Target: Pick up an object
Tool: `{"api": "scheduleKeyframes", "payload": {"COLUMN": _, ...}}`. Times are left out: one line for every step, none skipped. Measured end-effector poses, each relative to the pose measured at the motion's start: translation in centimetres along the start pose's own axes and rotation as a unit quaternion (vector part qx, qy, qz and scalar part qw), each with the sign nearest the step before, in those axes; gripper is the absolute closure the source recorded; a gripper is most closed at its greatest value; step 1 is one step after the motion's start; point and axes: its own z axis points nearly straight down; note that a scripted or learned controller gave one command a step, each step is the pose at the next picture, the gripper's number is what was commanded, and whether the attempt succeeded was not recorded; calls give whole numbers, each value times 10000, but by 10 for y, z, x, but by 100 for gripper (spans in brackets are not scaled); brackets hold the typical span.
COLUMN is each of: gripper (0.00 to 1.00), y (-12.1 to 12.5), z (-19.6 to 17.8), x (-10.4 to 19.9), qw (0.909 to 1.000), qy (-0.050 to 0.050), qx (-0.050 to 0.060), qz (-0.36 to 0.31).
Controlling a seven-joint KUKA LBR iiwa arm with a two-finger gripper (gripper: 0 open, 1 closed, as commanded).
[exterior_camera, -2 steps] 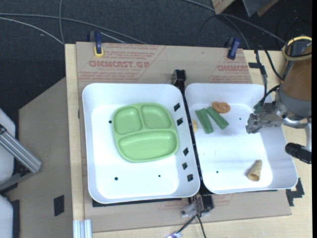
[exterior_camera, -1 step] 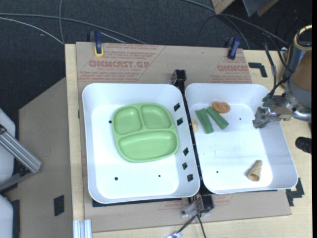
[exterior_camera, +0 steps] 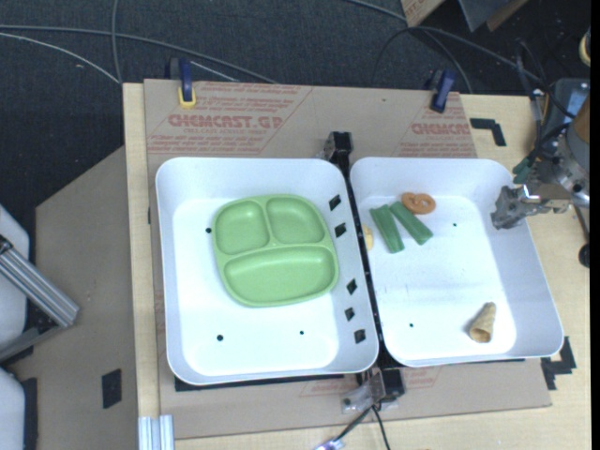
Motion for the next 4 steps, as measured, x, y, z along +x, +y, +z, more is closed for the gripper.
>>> {"api": "scheduleKeyframes", "payload": {"gripper": 100, "y": 2, "z": -2, "x": 61, "qw": 10000, "qy": 27, "qx": 38, "qz": -25}}
{"api": "scheduleKeyframes", "payload": {"gripper": 100, "y": 12, "z": 2, "x": 105, "qw": 10000, "qy": 18, "qx": 39, "qz": -17}}
{"api": "scheduleKeyframes", "payload": {"gripper": 100, "y": 22, "z": -1, "x": 156, "qw": 10000, "qy": 20, "qx": 28, "qz": -21}}
{"api": "scheduleKeyframes", "payload": {"gripper": 100, "y": 30, "z": 16, "x": 210, "qw": 10000, "qy": 21, "qx": 54, "qz": -19}}
